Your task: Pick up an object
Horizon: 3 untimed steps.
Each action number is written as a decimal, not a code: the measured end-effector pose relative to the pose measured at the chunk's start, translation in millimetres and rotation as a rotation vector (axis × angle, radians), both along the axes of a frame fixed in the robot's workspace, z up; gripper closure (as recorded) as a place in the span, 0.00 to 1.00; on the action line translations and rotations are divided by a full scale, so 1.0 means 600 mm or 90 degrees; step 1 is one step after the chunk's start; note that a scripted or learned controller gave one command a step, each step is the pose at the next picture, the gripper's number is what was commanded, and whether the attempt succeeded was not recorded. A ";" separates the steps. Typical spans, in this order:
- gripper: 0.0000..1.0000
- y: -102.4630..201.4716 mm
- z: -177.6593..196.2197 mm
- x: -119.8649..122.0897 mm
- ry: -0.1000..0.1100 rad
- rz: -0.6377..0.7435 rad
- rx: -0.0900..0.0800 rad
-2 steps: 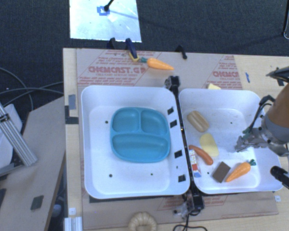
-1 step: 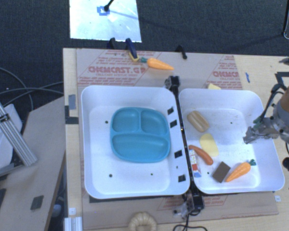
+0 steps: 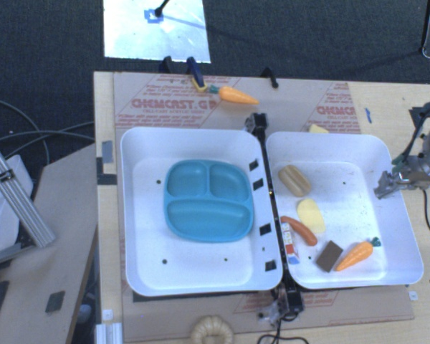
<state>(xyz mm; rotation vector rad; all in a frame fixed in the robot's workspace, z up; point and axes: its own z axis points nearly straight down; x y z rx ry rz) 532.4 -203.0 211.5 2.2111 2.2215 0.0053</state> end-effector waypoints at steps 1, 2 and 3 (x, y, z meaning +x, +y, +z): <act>1.00 0.000 0.023 0.002 0.002 0.000 0.001; 1.00 0.064 0.028 0.036 0.002 0.002 0.002; 1.00 0.144 0.010 0.080 0.002 0.002 0.001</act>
